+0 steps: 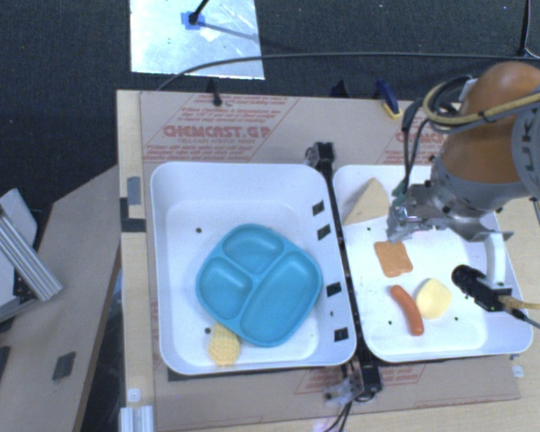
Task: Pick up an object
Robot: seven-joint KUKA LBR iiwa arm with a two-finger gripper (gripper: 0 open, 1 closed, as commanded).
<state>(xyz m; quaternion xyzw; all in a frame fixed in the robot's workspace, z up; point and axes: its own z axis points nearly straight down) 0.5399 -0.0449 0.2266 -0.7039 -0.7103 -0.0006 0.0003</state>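
My gripper (pixel 400 224) hangs over the right bin (pixel 459 342), just above the orange toast slice (pixel 393 259), which lies flat on the bin floor. A tan wedge (pixel 367 201) leans in the bin's far left corner, left of the gripper. A red sausage (pixel 408 309) and a pale yellow lump (pixel 434 299) lie side by side nearer the front. Nothing shows between the fingers.
The left bin (pixel 175 268) bears a blue divided plate (pixel 257 283) and a small yellow waffle-like piece (pixel 223 345) at its front edge. A black divider (pixel 336 241) runs between the bins. The arm's grey and orange bulk covers the right bin's far right part.
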